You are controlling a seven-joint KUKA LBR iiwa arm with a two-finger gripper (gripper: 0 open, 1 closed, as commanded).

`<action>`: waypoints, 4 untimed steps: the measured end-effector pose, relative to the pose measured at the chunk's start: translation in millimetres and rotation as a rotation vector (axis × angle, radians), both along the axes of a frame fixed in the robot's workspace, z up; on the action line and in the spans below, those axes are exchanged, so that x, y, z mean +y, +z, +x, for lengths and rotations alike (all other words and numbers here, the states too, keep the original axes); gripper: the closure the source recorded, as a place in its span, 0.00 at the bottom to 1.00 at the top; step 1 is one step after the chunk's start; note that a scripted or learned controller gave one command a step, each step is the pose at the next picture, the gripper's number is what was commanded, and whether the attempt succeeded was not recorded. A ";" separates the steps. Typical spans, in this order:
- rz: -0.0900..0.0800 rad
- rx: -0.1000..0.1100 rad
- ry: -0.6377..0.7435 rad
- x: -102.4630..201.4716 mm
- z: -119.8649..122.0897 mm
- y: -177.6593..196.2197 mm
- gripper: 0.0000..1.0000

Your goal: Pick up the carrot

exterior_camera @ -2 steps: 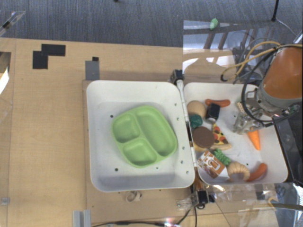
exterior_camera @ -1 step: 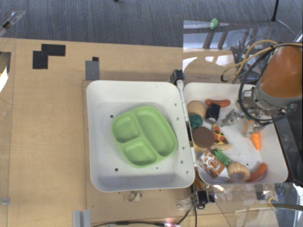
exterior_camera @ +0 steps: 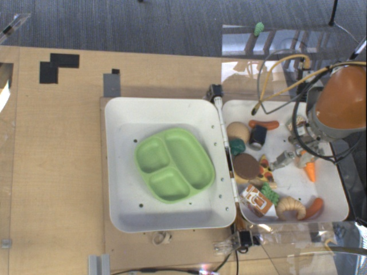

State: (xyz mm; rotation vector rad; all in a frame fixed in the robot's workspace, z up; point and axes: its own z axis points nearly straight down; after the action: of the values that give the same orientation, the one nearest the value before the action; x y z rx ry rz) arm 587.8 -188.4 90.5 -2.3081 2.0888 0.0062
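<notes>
The carrot [exterior_camera: 310, 171] is a small orange cone lying on the floor of the right bin [exterior_camera: 330, 196], near its right wall. My gripper [exterior_camera: 287, 157] hangs from the grey arm with the orange band [exterior_camera: 343, 99] and sits low over the bin's middle. It is just left of the carrot and slightly above it in the view. Cables and the wrist body crowd that spot, so I cannot make out whether anything is held.
The right bin also holds a red sausage [exterior_camera: 264, 124], a black cylinder [exterior_camera: 258, 136], a beige egg [exterior_camera: 238, 132], a brown disc [exterior_camera: 246, 165], a small carton [exterior_camera: 256, 199] and a croissant [exterior_camera: 289, 208]. A green divided plate [exterior_camera: 174, 165] lies in the left bin [exterior_camera: 123, 211].
</notes>
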 end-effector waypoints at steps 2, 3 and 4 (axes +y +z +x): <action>-0.019 0.002 -0.067 58.0 -4.0 73.9 1.00; -0.030 -0.009 0.364 19.8 -48.4 252.3 1.00; -0.027 -0.004 0.365 20.6 -48.7 250.3 0.00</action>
State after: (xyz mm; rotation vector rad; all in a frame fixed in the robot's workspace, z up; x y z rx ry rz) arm 539.1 -167.8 340.8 -2.6648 1.6447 -0.0188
